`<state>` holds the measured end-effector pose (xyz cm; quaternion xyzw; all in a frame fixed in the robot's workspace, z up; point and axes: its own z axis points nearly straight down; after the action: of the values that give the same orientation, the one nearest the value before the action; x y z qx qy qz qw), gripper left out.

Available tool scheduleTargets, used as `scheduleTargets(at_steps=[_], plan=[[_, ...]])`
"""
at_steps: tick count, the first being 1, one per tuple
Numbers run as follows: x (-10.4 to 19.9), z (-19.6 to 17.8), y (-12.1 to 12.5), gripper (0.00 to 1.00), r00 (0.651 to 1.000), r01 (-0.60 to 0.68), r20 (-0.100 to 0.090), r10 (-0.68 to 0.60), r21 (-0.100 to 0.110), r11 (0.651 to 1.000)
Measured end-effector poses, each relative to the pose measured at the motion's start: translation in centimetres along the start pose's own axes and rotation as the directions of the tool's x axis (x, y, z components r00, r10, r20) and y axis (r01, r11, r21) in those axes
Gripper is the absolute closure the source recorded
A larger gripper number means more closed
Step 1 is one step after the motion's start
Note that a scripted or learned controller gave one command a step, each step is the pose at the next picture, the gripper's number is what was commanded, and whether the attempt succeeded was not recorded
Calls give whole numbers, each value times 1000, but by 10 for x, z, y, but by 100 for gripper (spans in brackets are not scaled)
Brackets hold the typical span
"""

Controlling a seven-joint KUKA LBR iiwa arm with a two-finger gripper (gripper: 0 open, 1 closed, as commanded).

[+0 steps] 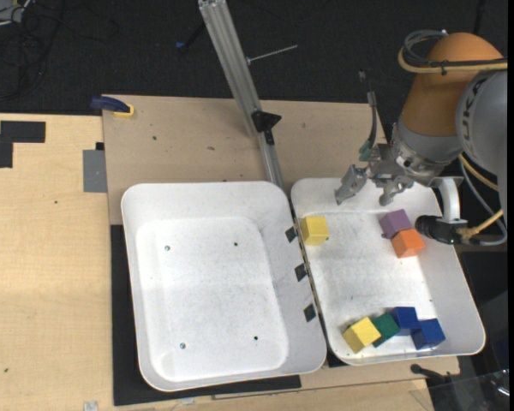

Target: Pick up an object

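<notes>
So the bench (197, 144) is a light wood surface carrying two shallow white bins side by side. The left bin (146, 229) sits beside the right bin (463, 315), and three small black clips (298, 271) run down the seam where they meet. A long aluminium rail (236, 71) slants from the top down to the gap between the bins.

The KUKA arm (450, 84) comes in from the right, orange band up top, grey below. Its end effector (368, 193) hangs over the far edge of the right bin with its two fingers spread apart and nothing between them, so it's released, not gripping anything.

All the blocks are in the right bin. A yellow cube (314, 229) sits alone near the left wall, well apart from the rest. A purple block (395, 223) is just below the end effector, with an orange block (407, 243) touching it on the near side. Down at the near end there's a cluster: a yellow block (360, 334), a green block (385, 326), and two blue blocks (415, 326) bunched together.

Also a small blue-and-yellow clamp (113, 105) on the far left corner of the bench.
</notes>
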<state>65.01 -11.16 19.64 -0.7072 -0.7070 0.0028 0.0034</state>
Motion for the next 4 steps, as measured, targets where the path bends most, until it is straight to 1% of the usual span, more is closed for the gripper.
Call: scheduleTargets(at_steps=[1, 2, 3, 4], plan=[[3, 45, 4, 0, 1000, 2, 0, -2, -1, 1000], [1, 75, 4, 0, 1000, 2, 2, -2, -27, 1000], [0, 67, 3, 100, 1000, -4, 1, 4, -24, 1000], [9, 14, 5, 100, 1000, 2, 1, -2, -12, 1000]])
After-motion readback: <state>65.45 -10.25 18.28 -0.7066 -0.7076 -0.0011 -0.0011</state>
